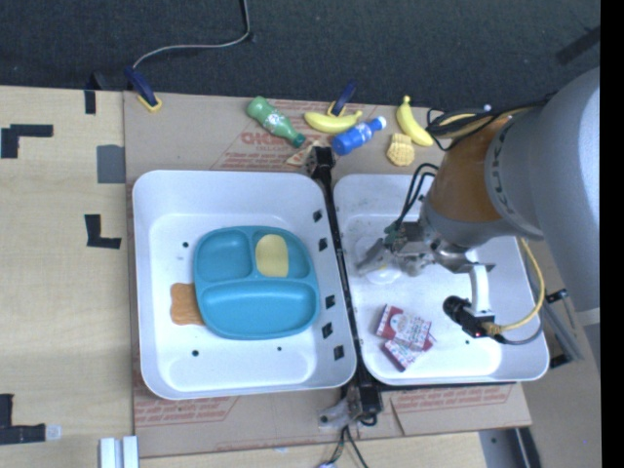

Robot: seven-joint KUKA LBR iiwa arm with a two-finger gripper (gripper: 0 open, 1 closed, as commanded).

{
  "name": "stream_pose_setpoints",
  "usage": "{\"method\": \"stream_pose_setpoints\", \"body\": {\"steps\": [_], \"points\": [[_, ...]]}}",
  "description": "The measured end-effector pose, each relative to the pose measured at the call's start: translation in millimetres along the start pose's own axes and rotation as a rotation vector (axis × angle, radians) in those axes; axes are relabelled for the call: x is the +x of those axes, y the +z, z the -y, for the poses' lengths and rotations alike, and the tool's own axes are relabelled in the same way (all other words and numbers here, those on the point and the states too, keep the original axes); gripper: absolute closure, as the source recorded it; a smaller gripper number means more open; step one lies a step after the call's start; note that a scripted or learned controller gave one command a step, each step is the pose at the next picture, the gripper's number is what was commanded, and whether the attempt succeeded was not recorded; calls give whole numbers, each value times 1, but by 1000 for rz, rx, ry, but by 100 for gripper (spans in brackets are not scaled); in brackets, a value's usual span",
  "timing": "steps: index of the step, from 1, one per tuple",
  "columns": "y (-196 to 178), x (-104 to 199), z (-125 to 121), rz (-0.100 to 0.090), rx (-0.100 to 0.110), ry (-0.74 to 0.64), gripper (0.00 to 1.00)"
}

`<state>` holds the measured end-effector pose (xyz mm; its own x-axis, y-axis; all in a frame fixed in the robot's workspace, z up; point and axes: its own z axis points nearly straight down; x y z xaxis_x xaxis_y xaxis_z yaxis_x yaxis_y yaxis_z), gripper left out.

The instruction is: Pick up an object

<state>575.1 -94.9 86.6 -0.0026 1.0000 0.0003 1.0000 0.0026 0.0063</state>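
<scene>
Hovering low in the right-hand white bin (507,359), the two-finger gripper (382,252) points toward the divider between the bins, and from this slanted angle I cannot tell how it is set or whether anything sits in it. There may be something pale and glassy on the bin floor just under the tip, but it is too washed out to name.

The clearest candidate for the pick is the small red and white printed packet (404,335). It lies flat on the bin floor, toward the camera from the gripper and slightly back toward the arm's own side, near but clearly apart. Its long axis runs on a diagonal, roughly from the divider side out toward the bin's near rim.

That's the relation to watch: by my reading, the tool would have to come back toward the viewer and turn its fingers across that diagonal to take the packet by its narrow width.

Across the divider from the tool, the blue sectioned plastic plate (255,283) with a yellow oval piece (272,255) lies well apart.
</scene>
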Motion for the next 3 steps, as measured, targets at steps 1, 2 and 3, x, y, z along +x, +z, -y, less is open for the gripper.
{"method": "stream_pose_setpoints", "body": {"steps": [1,2,3], "points": [[0,-1,-66,1,6,1,0],[0,-8,-25,2,2,2,0],[-11,-7,-26,2,0,2,100]]}}
